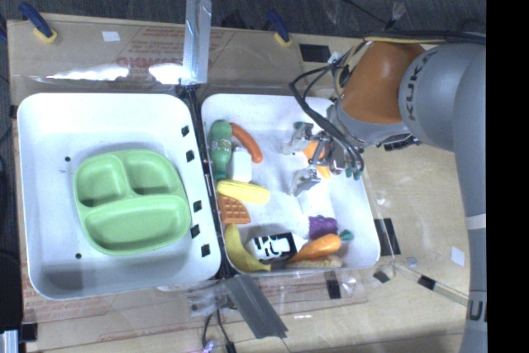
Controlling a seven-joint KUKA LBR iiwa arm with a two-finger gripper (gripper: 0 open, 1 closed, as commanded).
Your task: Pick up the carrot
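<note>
**Carrot not yet lifted from the right bin**

Nearest the camera, along the right bin's (364, 202) front wall, the carrot (318, 247) is lying on its side, orange with a green top, touching a purple item (322, 225). Just beside it, a banana (240, 250) and a small black-and-white card (274, 245) are being seen; its print is too small to be read. Farther back, the pincer (306, 159) is being held low over the bin's middle, its fingers spread apart with nothing between them, well apart from the carrot. The pick is judged to be barely started: reaching, closing and lifting are all left. Farthest, faint red lettering on the tabletop (124, 45) is not being made out.
</note>
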